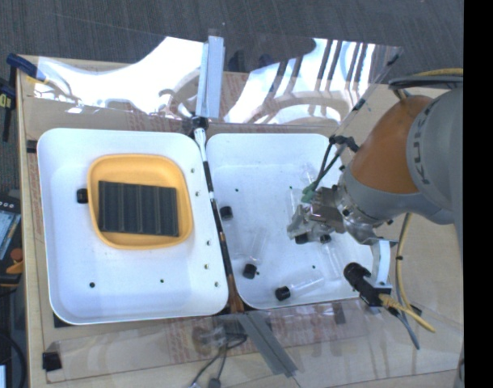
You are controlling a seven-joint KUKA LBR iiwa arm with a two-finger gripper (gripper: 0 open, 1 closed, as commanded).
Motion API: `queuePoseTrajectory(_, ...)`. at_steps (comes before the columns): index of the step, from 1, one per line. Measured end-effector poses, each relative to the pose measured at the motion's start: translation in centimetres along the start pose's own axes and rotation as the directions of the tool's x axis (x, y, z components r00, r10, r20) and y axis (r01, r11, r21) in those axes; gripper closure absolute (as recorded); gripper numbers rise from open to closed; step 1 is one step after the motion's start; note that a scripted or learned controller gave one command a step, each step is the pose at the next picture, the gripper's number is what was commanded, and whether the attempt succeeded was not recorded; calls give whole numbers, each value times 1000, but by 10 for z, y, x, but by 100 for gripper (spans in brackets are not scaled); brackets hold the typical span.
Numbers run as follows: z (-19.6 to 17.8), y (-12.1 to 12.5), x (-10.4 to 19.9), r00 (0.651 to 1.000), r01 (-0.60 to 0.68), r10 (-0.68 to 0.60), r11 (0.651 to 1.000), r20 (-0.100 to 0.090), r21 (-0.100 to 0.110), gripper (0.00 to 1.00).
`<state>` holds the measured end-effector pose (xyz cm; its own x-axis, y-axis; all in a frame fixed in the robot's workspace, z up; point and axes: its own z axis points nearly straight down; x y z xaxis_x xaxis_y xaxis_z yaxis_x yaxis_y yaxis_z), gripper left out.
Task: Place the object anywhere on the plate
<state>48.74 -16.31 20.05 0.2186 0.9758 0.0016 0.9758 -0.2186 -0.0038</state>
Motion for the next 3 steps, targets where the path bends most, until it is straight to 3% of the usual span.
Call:
queuePoseTrajectory(1,-41,41,54,1000,5,-5,1000,1,0,100)
queuePoseTrajectory(2,-31,111,100,968,251,-251,968,2,0,100)
queuePoseTrajectory(3,9,95,101,861,509,-509,861,1,2,100)
